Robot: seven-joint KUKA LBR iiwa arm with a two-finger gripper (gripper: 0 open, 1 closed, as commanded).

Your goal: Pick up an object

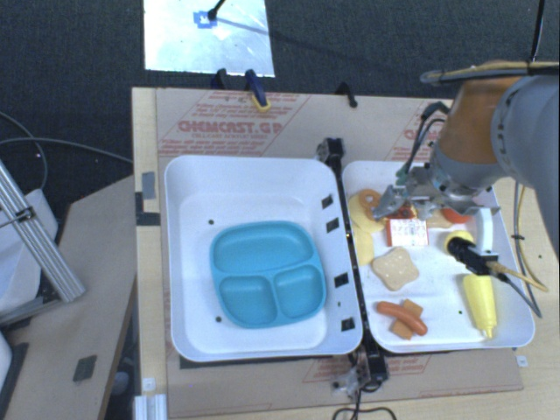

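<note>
Fingers of gripper [395,201]: open or closed, cannot tell from this angle; low over back-left part of right bin [516,324], arm reaching in from the right.

Counts: two white bins side by side; one blue tray [267,274] with three compartments, flat in left bin [199,191]; in the right bin, one red-and-white box [408,234], one yellow round slice [361,208], one bread slice [395,268], two orange sausage-like pieces [403,317], one yellow tapered piece [480,303], one orange-red piece [457,216] partly hidden under the arm.

Task's thing taken as the red-and-white box, nearest the gripper; sits just in front of the gripper in the left half of the right bin, between yellow round slice on its left and orange-red piece on its right, bread slice just in front of it; whether touching the gripper, cannot tell.

Look: small, flat, nearly square; white face up with faint red print, red strip along the back edge; lies flat.

Direction: long axis only slightly longer than the short one, running roughly across the bin from left to right; red edge toward the back wall, tilted a little clockwise against the bin's sides.

Both sausage-like pieces touching each other near the front wall, lying crosswise; yellow tapered piece at front right, narrow end toward the front.
</note>
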